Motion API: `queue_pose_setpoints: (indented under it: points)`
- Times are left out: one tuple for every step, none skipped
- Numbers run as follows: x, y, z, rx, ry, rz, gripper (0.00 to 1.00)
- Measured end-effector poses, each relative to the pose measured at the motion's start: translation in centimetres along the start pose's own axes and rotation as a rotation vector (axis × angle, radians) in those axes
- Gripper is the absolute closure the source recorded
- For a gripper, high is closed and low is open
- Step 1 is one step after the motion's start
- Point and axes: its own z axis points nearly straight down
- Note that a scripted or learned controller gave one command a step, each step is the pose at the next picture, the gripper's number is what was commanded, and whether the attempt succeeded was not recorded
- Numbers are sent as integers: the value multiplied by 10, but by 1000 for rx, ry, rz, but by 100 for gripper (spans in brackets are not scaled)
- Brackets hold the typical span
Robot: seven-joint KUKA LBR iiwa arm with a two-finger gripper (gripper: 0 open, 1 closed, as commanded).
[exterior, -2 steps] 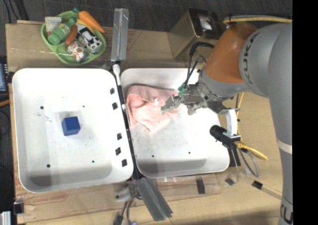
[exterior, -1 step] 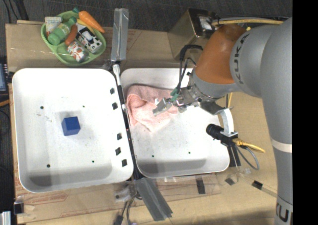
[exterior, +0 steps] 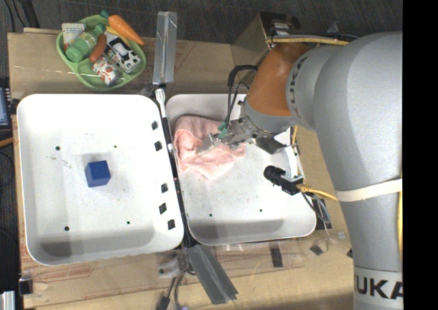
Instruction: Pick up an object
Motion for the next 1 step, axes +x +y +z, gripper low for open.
queue_pose_setpoints:
  points:
    - [-40, 10, -1, -1, 1, 4, 0]
